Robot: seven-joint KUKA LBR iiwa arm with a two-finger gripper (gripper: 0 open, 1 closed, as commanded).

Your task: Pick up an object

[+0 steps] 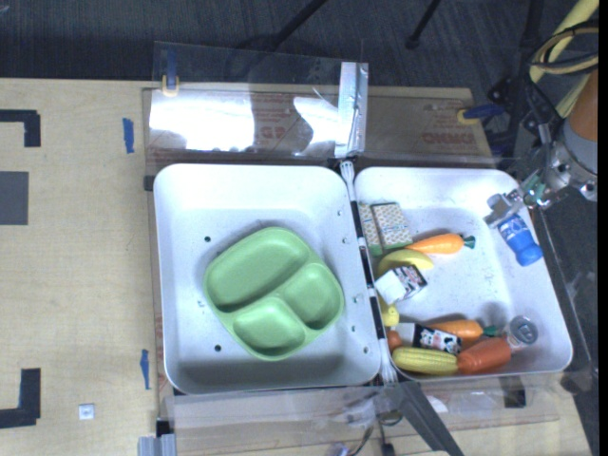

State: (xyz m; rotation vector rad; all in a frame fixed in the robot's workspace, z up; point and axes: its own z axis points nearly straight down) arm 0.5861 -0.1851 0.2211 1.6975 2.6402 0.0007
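The right bin holds several toy foods. An orange carrot lies beside a yellow banana, with a patterned box and a small white carton close by. Along the front wall lie a yellow corn cob, a red-orange vegetable, another carrot and a black-and-white bottle. My gripper hangs over the right rim of this bin. A small blue bottle is directly below it; whether it is gripped is unclear.
The left bin contains a green divided plate. A grey round cap rests in the right bin's front right corner. A clear plastic panel stands behind the bins. Cables and tripod legs lie at the back right.
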